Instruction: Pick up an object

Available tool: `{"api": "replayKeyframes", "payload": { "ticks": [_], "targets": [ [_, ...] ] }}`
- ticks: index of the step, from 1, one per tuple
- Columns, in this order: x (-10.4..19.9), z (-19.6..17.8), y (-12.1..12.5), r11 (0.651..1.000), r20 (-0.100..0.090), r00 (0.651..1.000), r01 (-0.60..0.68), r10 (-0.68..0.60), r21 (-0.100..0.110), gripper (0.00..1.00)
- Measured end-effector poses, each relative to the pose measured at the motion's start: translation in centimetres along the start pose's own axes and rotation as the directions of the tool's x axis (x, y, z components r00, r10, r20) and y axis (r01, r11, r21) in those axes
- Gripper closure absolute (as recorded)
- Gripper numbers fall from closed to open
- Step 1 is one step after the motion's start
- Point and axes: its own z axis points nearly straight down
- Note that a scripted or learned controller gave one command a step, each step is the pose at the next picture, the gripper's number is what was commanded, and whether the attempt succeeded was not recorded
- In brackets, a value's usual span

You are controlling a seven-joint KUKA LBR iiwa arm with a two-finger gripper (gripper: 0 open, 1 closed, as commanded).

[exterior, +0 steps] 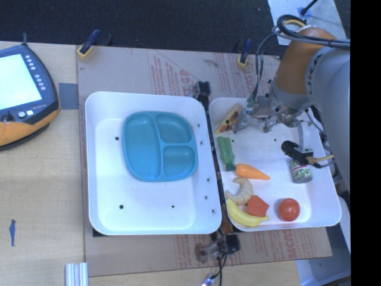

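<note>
My gripper (249, 115) is low over the far left corner of the right bin (315, 219), the grey arm with its orange band coming in from the right. Just to its left, a yellow and red pizza slice toy (228, 119) lies against the bin wall, very close to the gripper; whether they touch is unclear. Further forward are a green vegetable piece (225, 151), an orange carrot (252, 172), a pale shrimp-like piece (243, 189), a red block (257, 206), a yellow banana (243, 217) and a red tomato (289, 210).
A small can (301, 173) stands near the right bin's right wall. The left bin (107, 219) holds a blue divided plate (159, 146). A tablet in an orange case (24, 94) lies at the far left of the bench.
</note>
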Motion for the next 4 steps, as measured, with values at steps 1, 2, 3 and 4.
{"api": "replayKeyframes", "payload": {
  "ticks": [1, 2, 3, 4],
  "targets": [
    [-0.12, 0.00, 0.00, 1.000, 0.000, 1.000, 0.000, 0.000, 0.000, 0.00],
    [0.41, 0.01, -0.03, 1.000, -0.001, 1.000, 0.000, 0.000, 0.002, 0.00],
    [-0.03, 0.00, -0.01, 1.000, 0.000, 1.000, -0.001, 0.001, 0.000, 0.00],
    [0.01, 0.00, -0.01, 1.000, 0.000, 1.000, -0.001, 0.001, 0.000, 0.00]
  ]
}}
